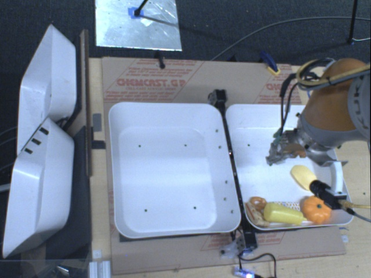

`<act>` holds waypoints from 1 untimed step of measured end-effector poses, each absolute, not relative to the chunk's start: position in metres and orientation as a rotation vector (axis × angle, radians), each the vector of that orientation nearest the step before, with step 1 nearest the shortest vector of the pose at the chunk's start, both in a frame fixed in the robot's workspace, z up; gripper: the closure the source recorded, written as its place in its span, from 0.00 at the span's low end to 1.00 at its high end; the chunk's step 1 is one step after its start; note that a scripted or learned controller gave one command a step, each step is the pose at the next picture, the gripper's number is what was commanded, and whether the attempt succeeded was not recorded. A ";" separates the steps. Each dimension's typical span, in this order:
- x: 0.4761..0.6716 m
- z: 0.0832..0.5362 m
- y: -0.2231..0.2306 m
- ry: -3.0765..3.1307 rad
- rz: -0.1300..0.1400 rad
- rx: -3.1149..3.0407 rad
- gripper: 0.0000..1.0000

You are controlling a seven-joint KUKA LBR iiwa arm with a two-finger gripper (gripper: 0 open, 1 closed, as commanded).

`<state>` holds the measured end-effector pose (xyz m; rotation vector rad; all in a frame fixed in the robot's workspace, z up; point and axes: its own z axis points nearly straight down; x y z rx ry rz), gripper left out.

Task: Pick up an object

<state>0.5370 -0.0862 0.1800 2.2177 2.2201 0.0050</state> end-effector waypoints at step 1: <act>0.543 0.224 -0.082 2.220 0.005 2.218 1.00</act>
